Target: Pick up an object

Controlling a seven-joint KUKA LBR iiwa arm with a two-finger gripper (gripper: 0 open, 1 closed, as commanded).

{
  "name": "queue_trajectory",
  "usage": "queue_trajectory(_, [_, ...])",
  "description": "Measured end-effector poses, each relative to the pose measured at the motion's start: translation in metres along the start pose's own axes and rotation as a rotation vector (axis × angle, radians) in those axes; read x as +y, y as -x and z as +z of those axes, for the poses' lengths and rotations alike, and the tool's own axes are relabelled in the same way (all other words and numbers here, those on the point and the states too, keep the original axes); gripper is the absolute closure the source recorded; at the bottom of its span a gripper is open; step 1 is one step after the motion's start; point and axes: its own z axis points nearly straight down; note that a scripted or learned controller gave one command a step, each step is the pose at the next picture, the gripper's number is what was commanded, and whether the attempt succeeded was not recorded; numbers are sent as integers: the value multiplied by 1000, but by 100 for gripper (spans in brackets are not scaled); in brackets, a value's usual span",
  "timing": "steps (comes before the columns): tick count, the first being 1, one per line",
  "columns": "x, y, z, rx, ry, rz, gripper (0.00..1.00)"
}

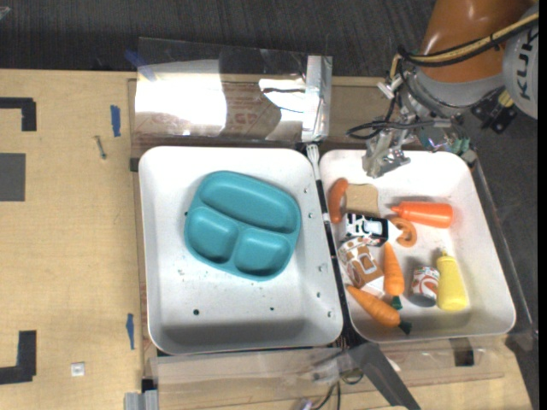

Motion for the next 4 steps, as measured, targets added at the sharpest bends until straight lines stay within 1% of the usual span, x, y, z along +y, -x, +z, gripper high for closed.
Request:
queue_trajectory(1, [25, 8, -8, -4, -2, -19, 100])
queue_trajectory(2, [38, 12, -36, -9, -4, -80, 100])
queue_trajectory(3, [29, 9, -42, -7, -4, -164, 100])
queue_trajectory(4, [42, 13, -40, -4, -3, -242, 100])
